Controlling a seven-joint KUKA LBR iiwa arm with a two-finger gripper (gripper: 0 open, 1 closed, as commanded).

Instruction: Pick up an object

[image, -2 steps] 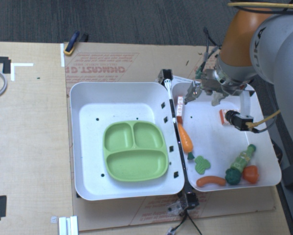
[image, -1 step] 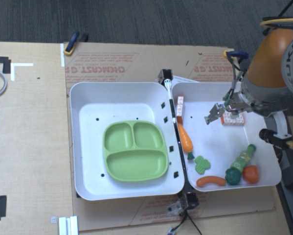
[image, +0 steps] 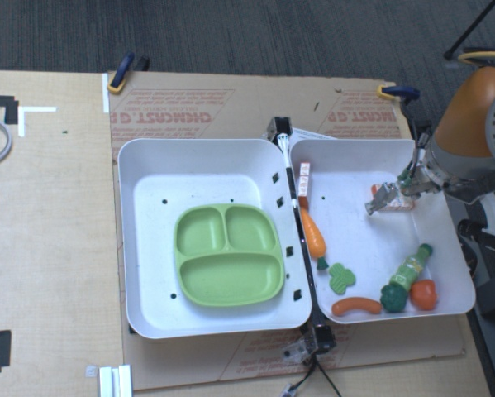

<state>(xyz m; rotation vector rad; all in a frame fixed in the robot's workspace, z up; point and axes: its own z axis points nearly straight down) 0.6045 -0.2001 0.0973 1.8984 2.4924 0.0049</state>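
The two-finger gripper [image: 383,198] hangs over the right white bin [image: 354,172], near its far right corner. Whether it grips anything cannot be made out (small and blurred). Along the bin's near edge lie an orange-red plastic sausage [image: 356,306], a green plastic bottle [image: 409,271], a red plastic tomato [image: 424,294] and a small green leafy piece [image: 341,278]; an orange plastic carrot [image: 313,235] lies against the left wall. The left white bin [image: 148,172] holds a light green divided plastic plate [image: 228,255].

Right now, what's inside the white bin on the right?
The right bin holds a carrot, a green broccoli-like piece, a sausage, a green bottle and a tomato. The gripper hangs over it, hiding the floor beneath.
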